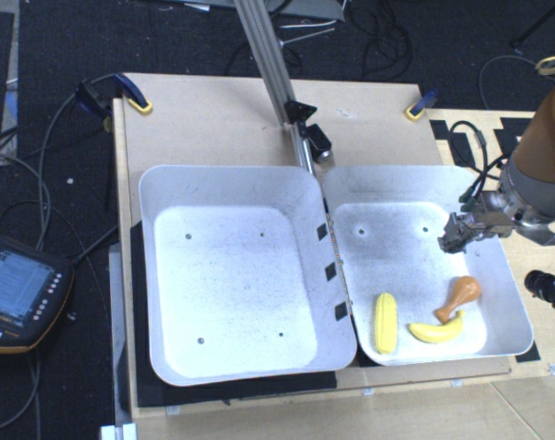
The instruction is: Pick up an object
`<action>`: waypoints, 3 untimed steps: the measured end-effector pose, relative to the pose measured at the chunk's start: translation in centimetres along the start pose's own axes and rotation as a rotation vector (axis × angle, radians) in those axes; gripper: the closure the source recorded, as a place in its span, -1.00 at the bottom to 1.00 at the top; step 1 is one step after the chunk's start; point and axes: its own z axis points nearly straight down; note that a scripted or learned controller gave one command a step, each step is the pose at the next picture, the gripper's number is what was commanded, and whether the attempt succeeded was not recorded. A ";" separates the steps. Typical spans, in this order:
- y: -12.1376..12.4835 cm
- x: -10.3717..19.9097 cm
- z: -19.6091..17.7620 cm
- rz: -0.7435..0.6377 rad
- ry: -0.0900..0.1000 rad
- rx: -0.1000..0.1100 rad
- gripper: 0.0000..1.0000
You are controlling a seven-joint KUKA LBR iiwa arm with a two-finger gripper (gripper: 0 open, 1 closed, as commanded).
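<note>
In the right bin [387, 223], three toy foods lie near the front. A yellow corn cob [385, 323] lies upright-lengthwise at the front middle. A yellow banana [436, 332] curves along the front right, and a brown chicken drumstick [459, 296] rests just above it, touching its end. My gripper [453, 237] hangs over the bin's right side, a little behind the drumstick, with nothing seen between its dark fingers.
The left bin [227, 273] sits beside the right one, joined at a black-clipped seam [332, 269]. A slanted metal pole [272, 58] rises from the back. A teach pendant [16, 291] and cables lie on the floor at left.
</note>
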 end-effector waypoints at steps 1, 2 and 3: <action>0.8 6.2 0.4 -0.004 0.002 0.002 1.00; 1.2 11.6 1.3 -0.004 0.002 0.003 1.00; 2.1 16.9 1.9 -0.004 0.002 0.003 1.00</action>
